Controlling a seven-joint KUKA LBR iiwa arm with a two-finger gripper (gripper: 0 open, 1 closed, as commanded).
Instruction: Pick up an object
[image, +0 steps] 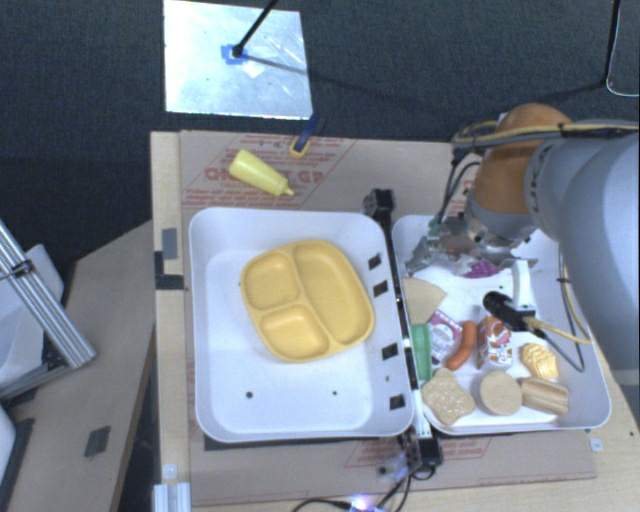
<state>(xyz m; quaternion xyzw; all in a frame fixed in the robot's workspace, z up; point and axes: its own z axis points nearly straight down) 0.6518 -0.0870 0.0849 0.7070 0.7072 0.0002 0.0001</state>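
Arm's hand (455, 245) is low over the back of the right bin (580, 400), above a purple item (484, 268); can't tell its grip state. Food toys sit along the bin's front: bread slice (447, 397), sausage (461, 345). Red print on the desk (330, 160) unreadable. Yellow tray (305, 298) in left bin (225, 400).

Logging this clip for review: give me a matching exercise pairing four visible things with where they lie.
Things:
1. yellow three-compartment plastic tray
2. yellow plastic squeeze bottle
3. slice of toy bread
4. orange toy sausage

Places:
A. on the bench behind the bins
B. near corner of the right bin
C. middle of the left bin
D. middle of the right bin

Pairs: 1-C, 2-A, 3-B, 4-D
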